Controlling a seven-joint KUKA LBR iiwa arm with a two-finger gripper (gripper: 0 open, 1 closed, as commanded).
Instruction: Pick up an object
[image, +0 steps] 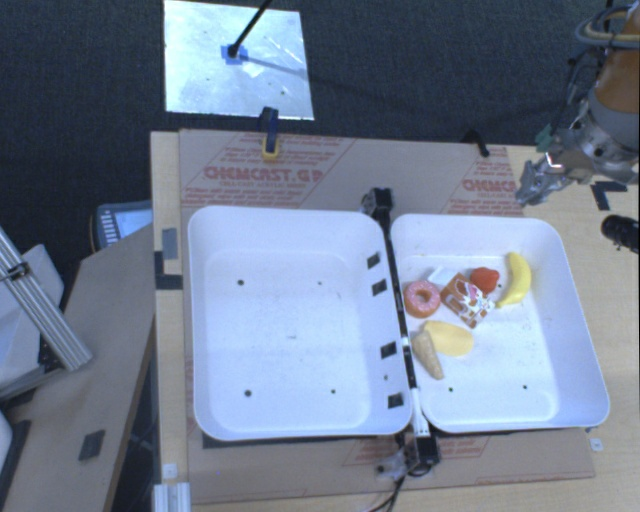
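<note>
In the right bin (560, 400) lie a pink donut (421, 297), a red and white cake slice (467, 299), a red tomato (485, 279), a yellow banana (516, 278), a pale yellow lemon-like piece (449, 338) and a tan cone-shaped piece (428, 355). They cluster in the bin's left half. My gripper (533, 184) hangs above the bench beyond the right bin's far right corner, well away from the objects, with nothing seen between its fingers.
The left bin (290, 330) sits beside the right one, joined by a black clip strip (395, 320). A cardboard sheet (330, 170) lies under both. A silver plate (238, 58) rests on the dark floor at the back. A metal rail (35, 300) stands at left.
</note>
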